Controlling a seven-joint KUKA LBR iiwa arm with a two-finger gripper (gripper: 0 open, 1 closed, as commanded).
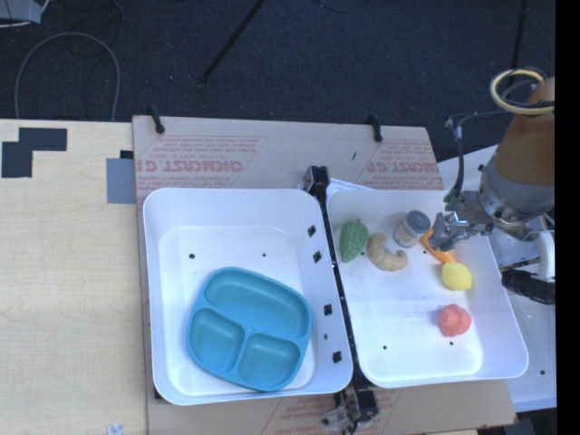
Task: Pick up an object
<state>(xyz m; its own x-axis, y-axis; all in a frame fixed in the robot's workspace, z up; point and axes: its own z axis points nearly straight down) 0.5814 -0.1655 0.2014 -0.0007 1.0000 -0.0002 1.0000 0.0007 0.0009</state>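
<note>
Orange obj [439, 253] — half under tool [444, 233]

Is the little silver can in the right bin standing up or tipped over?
Tipped over: the silver can lies on its side on the right bin floor, beside the tan piece.

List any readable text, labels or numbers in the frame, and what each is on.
Red print on the cardboard sheet behind the left bin: upside down in this view, too blurred to read with confidence.
Matching red print on the cardboard behind the right bin: also blurred.
Small can: no legible label.
</note>
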